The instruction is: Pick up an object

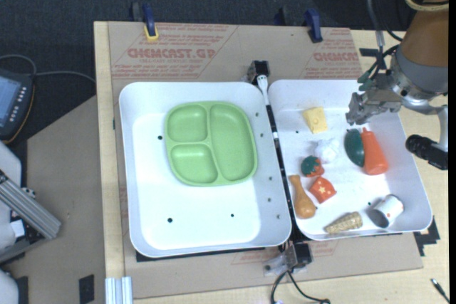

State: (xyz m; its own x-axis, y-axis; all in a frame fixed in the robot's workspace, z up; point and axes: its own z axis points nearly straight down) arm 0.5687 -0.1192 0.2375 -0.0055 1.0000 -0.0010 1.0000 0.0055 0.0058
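The orange carrot (373, 153) with its dark green top (353, 146) lies in the right bin (417, 189), toward that bin's right side. Its long axis runs roughly up and down the view, slightly slanted, with the green leafy part lying on its left flank.

My gripper (365, 110) hangs just above the carrot's upper end, close to it, so the carrot stretches away from my fingertips toward the bin's near edge. I cannot tell from this angle whether my fingers are spread or pressed together; nothing is visibly pinched between them. I judge the carrot the nearest candidate, and a short drop with the fingers set across its narrow width would suit.

Left of the carrot sits a small white crumpled piece (328, 151). Further up and left of the carrot is a yellow block (315, 119). Down and left of the carrot lie a green and red strawberry-like toy (311, 166), a red pepper-like piece (323, 189), an orange gourd shape (302, 197), and a tan cone (345, 223). Below the carrot rests a white cup (387, 208). Far left of the carrot, the left bin (142, 153) holds a green divided plate (211, 142).
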